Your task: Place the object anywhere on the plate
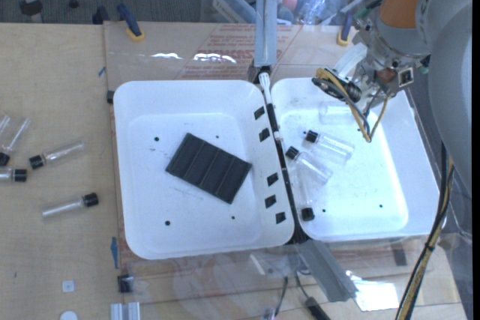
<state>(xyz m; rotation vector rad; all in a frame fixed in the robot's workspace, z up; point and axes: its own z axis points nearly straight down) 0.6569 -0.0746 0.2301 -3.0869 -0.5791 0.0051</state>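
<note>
The arm [424,4] reaches over the right bin [390,213]; its gripper [360,90] hangs near that bin's far edge, and I cannot tell how it is set. The left bin [142,236] holds the dark ribbed plate [208,167]. Clear vials [322,150] with black caps lie in the right bin. No writing is legible.

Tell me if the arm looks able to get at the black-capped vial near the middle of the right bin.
Probably yes. The vial lies uncovered on the floor of the right bin, with other clear vials beside it, and the gripper hovers just above and right of it with nothing between them.
</note>
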